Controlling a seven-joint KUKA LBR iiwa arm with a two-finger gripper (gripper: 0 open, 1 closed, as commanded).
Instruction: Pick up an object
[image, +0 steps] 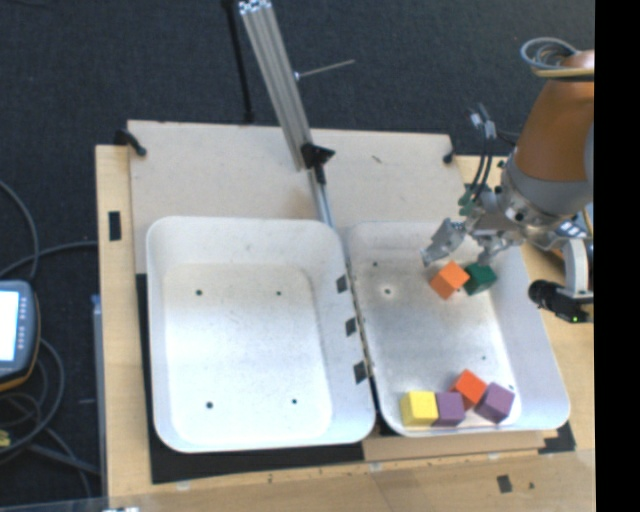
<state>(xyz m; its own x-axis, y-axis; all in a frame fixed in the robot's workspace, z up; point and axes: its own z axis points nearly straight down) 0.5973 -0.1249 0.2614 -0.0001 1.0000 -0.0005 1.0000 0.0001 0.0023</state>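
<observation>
My gripper (466, 252) hangs over the far part of the right bin (520, 345), with its two grey fingers spread apart and open. Just below the fingertips lie an orange block (449, 279) and a dark green block (481, 278), touching each other. Neither block is visibly clamped between the fingers. At the near end of the same bin sit a yellow block (420, 406), a purple block (450, 408), a second orange block (470, 385) and another purple block (495, 401), bunched together.
The left bin (170, 300) stands beside the right one. A slanted aluminium post (285, 90) rises behind the bins. A handheld screen (15, 330) and cables lie off the bench at the left.
</observation>
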